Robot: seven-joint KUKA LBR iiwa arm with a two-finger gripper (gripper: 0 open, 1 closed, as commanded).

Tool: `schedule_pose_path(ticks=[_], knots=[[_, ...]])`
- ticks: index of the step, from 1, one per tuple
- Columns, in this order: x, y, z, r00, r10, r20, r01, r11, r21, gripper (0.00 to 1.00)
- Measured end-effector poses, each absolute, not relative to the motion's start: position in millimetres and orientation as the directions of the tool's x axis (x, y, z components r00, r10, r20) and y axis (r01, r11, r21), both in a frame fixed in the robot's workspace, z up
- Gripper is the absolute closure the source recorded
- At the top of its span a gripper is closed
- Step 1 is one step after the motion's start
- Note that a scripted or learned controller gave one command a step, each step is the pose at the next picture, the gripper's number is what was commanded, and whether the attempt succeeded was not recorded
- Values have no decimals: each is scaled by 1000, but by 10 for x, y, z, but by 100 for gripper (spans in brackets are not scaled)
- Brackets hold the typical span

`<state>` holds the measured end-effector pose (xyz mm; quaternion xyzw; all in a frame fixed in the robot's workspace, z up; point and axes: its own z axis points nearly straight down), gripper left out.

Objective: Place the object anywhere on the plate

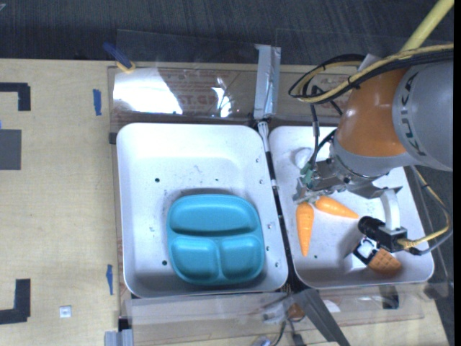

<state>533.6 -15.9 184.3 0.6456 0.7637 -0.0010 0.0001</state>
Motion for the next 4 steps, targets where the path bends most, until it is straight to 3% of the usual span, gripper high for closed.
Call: schedule_pose_path(ticks=[1, 2, 3, 4], knots=[[5090, 726, 1843, -462, 887, 2, 887, 462, -2, 100], [5092, 716, 1843, -461, 888, 2, 888, 461, -2, 0], [5377, 482, 1865, -718, 696, -3, 696, 718, 3, 0], [5391, 491, 1972, -718, 696, -6, 695, 718, 8, 100]])
